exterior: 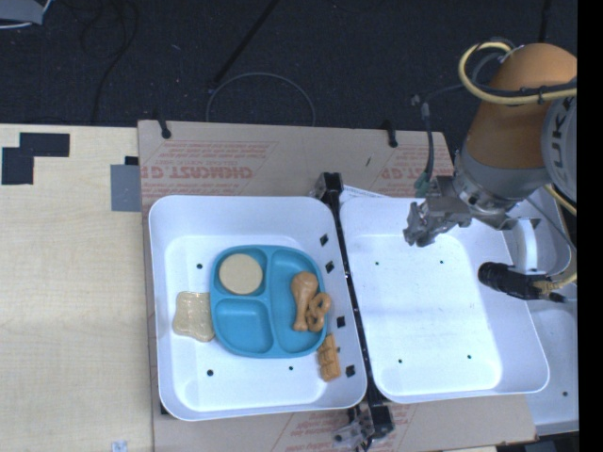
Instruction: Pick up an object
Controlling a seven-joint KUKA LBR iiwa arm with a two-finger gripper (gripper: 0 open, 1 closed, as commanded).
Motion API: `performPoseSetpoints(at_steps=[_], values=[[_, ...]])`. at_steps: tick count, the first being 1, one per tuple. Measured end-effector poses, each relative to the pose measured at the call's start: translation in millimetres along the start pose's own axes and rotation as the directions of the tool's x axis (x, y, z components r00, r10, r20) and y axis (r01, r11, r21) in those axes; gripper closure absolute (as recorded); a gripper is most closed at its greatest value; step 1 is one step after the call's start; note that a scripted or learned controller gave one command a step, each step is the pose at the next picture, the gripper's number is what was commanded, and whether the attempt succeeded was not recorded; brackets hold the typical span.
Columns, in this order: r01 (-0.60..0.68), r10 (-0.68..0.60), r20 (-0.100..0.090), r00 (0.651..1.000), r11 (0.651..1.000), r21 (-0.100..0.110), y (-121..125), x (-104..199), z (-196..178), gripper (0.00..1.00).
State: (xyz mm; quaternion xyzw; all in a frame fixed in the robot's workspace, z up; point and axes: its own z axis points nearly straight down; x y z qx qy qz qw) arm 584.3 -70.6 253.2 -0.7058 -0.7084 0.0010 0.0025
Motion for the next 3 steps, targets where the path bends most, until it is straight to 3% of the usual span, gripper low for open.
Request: performPoseSetpoints(at_steps=[2,3], values=[[0.000,0.000,0.001,1.000,1.000,0.001,-15,103,31,1.00],[0.001,-0.001,0.000,1.000,1.000,-0.003,-23,153,19,1.00]])
